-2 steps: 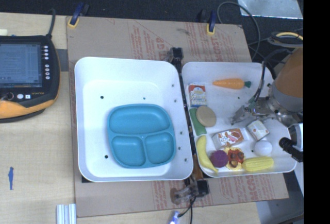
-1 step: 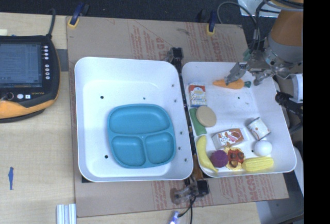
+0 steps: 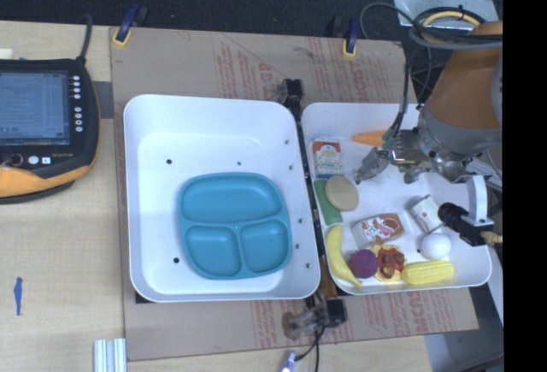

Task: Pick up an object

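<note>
The end effector [image 3: 373, 166] hangs with fingers spread, holding nothing, over the right bin [image 3: 479, 276] beside a carton [image 3: 327, 157]

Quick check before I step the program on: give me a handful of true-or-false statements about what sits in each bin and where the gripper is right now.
1. The blue divided tray lies in the left bin. True.
2. The banana is in the left bin. False: it lies in the right bin, near its front left corner.
3. The gripper is over the right bin. True.
4. The corn cob sits between the gripper's fingers. False: it lies on the bin floor, apart from the gripper.
5. The white ball rests beside the corn cob. True.
</note>
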Controlling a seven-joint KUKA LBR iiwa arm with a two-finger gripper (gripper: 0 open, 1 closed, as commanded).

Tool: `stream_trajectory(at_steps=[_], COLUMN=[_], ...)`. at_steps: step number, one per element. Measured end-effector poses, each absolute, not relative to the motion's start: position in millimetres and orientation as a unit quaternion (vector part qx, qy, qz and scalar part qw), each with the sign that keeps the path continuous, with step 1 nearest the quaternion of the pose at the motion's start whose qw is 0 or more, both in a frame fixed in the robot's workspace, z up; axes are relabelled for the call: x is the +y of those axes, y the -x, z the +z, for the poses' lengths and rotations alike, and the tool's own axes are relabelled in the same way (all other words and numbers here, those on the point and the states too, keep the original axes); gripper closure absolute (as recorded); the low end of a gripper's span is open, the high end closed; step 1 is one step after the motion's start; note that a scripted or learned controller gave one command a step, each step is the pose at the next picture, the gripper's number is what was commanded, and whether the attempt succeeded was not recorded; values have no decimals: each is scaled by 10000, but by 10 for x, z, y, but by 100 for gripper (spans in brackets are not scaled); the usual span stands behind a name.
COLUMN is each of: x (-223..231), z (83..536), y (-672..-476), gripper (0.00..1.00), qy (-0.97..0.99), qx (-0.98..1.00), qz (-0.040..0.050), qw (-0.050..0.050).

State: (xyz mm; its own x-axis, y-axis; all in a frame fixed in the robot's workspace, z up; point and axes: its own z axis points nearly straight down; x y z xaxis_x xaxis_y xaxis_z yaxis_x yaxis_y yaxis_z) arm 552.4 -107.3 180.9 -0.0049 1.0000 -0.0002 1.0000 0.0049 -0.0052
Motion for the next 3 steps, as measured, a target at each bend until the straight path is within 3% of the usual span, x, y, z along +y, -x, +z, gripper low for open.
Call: stream_trajectory(at_steps=[1, 2, 3], x=[-1506, -1497, -1546], z=[2212, 1176, 1639], y=[-5085, -5692, -5006], gripper=[0, 0, 0], qy=[7062, 7047, 7051], qx=[-7080, -7095, -7091], qz=[10, 25, 17], qw=[11, 20, 12])
